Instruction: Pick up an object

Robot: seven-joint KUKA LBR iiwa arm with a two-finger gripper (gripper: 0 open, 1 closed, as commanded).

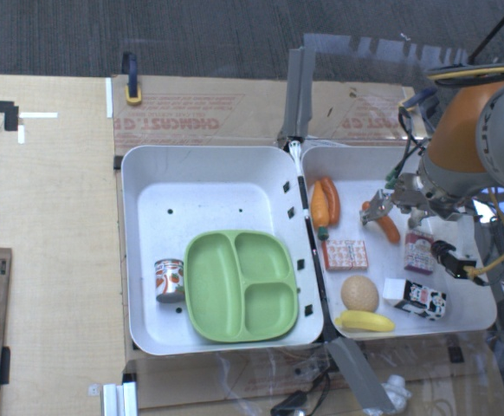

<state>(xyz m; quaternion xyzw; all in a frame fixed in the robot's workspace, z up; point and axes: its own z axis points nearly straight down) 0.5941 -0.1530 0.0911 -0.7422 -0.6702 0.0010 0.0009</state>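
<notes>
Gripper [382,213] low in right bin [460,319], finger opening can't tell, over small orange carrot-like piece [390,229] lying loose there near orange pepper [324,202], likely positioning for grasp.

Arm casing: smooth grey, rounded, at the camera view's right edge.
Band: broad orange ring [464,128] above the wrist, glossy, curved around the casing.
Wrist section: grey-silver metal block below the band, with darker fittings.
Cables: thin black cables [408,159] loop down beside the wrist; a yellow cable runs across the top of the arm, another curls lower right.
Hand [378,213]: small, pale grey metal with dark parts; finer detail too small to make out.
</notes>
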